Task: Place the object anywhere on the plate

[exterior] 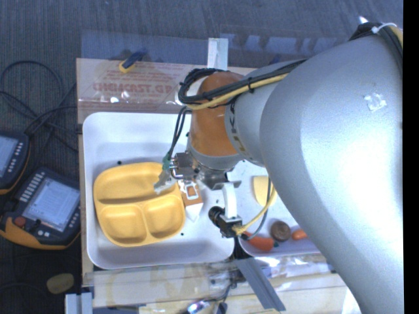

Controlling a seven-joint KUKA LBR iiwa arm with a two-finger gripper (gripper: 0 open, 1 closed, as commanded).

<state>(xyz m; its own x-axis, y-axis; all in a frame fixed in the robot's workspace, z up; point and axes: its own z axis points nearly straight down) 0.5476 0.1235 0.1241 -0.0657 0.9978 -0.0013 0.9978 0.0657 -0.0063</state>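
Smooth yellow 3-compartment plastic plate [137, 205] just left of tool [178, 175]; tool's grip can't be told; small orange/white object [192, 192] just below-right.

Bright, even overhead light; glare on arm [340, 149] — slightly soft focus

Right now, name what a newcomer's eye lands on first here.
The huge grey arm with its orange band sweeps in from the right, covering much of the right bin. Below it, a yellow divided plate sits in the left white bin. The gripper hangs at the plate's right edge.
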